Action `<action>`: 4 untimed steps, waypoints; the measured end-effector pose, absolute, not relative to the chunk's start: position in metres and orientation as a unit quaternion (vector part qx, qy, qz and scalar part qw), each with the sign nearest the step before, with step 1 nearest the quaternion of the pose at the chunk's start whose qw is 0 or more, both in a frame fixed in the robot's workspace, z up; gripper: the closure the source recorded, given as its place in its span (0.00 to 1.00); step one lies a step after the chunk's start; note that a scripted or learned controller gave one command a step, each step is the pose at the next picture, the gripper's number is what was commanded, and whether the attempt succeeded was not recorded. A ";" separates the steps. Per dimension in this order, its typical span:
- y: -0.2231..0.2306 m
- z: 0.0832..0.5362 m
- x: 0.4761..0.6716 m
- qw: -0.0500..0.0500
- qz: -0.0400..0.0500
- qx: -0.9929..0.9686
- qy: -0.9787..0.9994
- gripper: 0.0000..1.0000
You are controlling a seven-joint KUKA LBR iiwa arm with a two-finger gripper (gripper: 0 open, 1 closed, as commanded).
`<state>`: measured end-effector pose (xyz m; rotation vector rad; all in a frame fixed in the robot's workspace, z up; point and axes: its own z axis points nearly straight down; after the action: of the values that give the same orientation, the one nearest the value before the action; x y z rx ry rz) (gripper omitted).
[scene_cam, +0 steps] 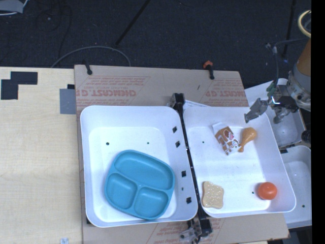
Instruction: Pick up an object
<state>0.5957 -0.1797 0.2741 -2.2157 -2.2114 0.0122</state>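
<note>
Bench bears two bins; right bin (284,166) holds chicken leg (247,136); tool (266,111) above rim, spread wide, holding nothing.

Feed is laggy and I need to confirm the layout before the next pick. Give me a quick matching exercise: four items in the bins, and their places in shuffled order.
Things:
1. blue divided plate
2. orange ball
3. slice of toast
4. chicken drumstick

Places:
A. right bin, near right corner
B. right bin, far half, beside the small printed packet
C. left bin, near half
D. right bin, near left corner, close to the divider

Pairs: 1-C, 2-A, 3-D, 4-B
</note>
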 end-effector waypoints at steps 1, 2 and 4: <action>-0.179 0.281 0.598 0.000 0.000 -0.707 -0.707 0.00; -0.174 0.229 0.607 0.003 0.002 -0.706 -0.709 0.00; -0.175 0.122 0.610 0.003 0.002 -0.707 -0.707 0.00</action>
<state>0.6096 -0.1754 0.1219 -2.2169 -2.2167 0.0067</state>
